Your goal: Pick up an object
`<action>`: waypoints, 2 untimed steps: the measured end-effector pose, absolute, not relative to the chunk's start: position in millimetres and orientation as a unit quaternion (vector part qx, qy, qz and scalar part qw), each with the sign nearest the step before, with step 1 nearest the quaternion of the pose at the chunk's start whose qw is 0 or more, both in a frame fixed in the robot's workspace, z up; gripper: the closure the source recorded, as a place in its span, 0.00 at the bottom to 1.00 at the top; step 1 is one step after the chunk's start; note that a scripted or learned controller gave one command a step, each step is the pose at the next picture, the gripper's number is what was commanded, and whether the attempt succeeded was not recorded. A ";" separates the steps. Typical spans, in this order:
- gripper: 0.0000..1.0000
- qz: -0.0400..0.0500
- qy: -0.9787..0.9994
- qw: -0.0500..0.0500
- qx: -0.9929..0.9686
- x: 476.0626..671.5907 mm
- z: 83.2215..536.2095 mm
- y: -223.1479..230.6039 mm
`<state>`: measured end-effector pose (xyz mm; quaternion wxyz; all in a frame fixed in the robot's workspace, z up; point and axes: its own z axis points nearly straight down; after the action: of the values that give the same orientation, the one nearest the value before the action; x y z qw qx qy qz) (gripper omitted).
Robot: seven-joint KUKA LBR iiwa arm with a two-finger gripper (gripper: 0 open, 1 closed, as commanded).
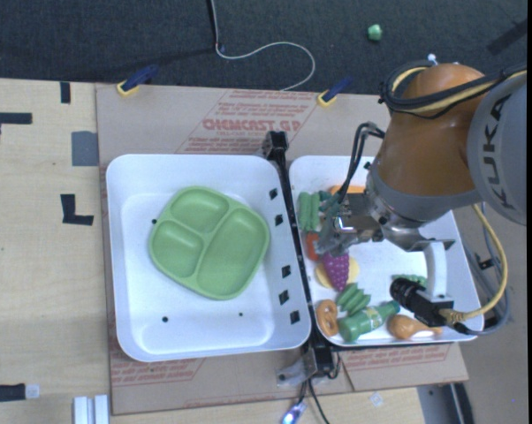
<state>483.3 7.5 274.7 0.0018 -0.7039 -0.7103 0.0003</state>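
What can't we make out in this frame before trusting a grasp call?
- Gripper: finger state unclear in the camera view; the wrist above crowds it, and it is small.
- Right bin: its upper middle is covered by the arm, so anything lying there is hidden.
- Toy food by the divider: purple grapes and green pieces overlap; too small to separate the items.
- Arm: cut off at the right edge.

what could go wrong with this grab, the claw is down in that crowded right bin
1. The claw sits low among tightly packed toy food: purple grapes, a green pepper-like piece and something red. It may pinch two items or only nudge them.
2. It works close to the divider between the bins, so a finger could catch that wall.
3. The bulky wrist hides part of the right bin, so contact is hard to confirm.
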 end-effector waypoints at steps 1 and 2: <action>1.00 -0.003 -0.711 -0.001 -0.703 504.5 347.1 83.4; 1.00 -0.006 -0.709 -0.004 -0.705 483.7 478.2 93.9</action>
<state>483.7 93.9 478.2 -0.0036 -0.7053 -0.7089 -0.0065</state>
